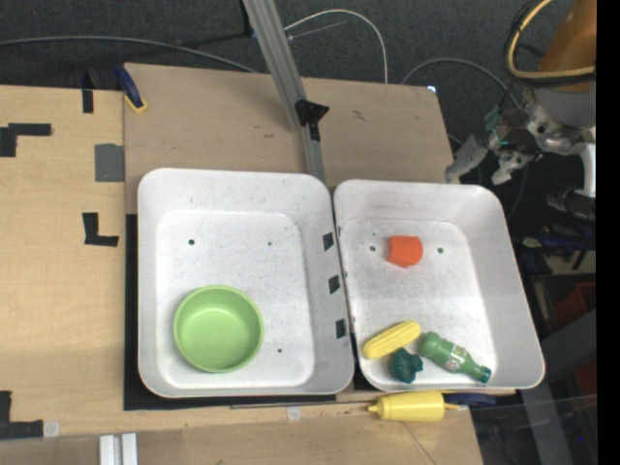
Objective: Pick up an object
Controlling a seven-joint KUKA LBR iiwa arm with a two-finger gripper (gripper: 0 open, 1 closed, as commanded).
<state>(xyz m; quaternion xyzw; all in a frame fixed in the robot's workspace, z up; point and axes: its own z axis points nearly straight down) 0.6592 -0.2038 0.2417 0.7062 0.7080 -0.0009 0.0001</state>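
Gripper [484, 153] is seen at two o'clock, outside the right bin [504, 260] — finger state cannot be told; orange block [406, 250] lies untouched.

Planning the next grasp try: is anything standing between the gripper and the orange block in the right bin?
Nothing visible does. The gripper sits outside the right bin, past its far right corner. The orange block lies alone on the bin floor, apart from the yellow corn and green bottle near the front.
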